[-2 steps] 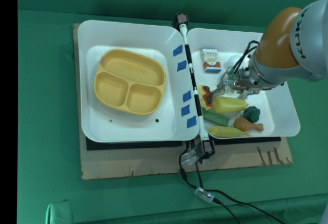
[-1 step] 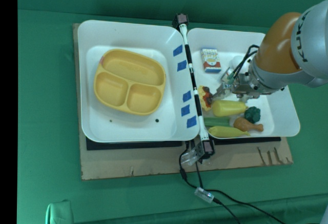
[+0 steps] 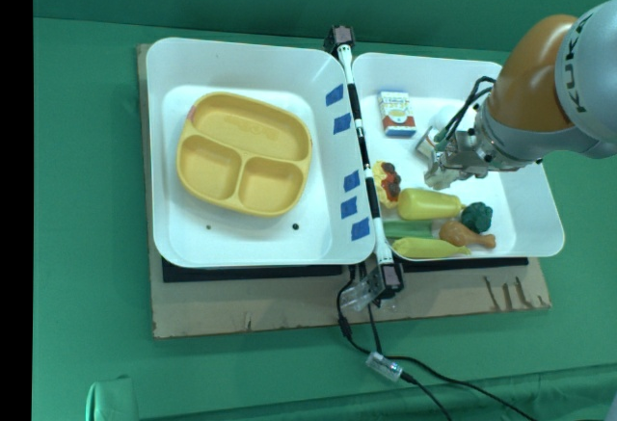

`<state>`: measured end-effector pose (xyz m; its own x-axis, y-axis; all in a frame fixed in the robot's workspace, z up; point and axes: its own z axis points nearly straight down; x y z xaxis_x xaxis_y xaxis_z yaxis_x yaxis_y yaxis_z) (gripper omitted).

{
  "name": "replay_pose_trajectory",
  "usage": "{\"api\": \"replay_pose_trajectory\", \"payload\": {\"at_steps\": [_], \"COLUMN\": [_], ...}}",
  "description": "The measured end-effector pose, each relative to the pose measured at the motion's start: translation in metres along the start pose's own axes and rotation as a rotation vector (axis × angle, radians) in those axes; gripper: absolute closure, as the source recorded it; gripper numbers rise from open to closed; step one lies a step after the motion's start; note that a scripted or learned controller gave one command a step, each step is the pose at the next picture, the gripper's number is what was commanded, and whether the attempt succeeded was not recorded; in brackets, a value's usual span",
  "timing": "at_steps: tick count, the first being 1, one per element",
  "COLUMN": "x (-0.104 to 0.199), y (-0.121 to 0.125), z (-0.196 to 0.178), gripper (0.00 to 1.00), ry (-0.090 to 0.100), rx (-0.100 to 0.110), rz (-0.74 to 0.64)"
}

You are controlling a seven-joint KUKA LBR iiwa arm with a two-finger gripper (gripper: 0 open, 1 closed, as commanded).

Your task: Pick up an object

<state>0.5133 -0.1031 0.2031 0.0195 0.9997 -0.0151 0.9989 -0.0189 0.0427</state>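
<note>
The left bin (image 3: 174, 63) holds a yellow tray (image 3: 245, 153). In the right bin (image 3: 528, 207), the gripper (image 3: 441, 163) hangs above the yellow bottle (image 3: 429, 204); whether it grips anything I cannot tell. Right of the bottle lie broccoli (image 3: 476, 216) and a drumstick (image 3: 465, 235); above it, a carton (image 3: 396, 113).

Two white bins (image 3: 174, 72) (image 3: 540, 217) sit side by side. One yellow divided tray (image 3: 245, 153) lies in one. Six small toy food items (image 3: 429, 204) lie in the other.
</note>
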Motion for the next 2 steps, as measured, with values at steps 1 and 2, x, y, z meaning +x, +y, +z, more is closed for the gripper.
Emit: {"api": "replay_pose_trajectory", "payload": {"at_steps": [1, 2], "x": [0.0, 0.006], "y": [0.0, 0.054], "z": [0.0, 0.017], "gripper": [0.0, 0.0], "ry": [0.0, 0.009], "rx": [0.0, 0.023], "rz": [0.0, -0.013]}}
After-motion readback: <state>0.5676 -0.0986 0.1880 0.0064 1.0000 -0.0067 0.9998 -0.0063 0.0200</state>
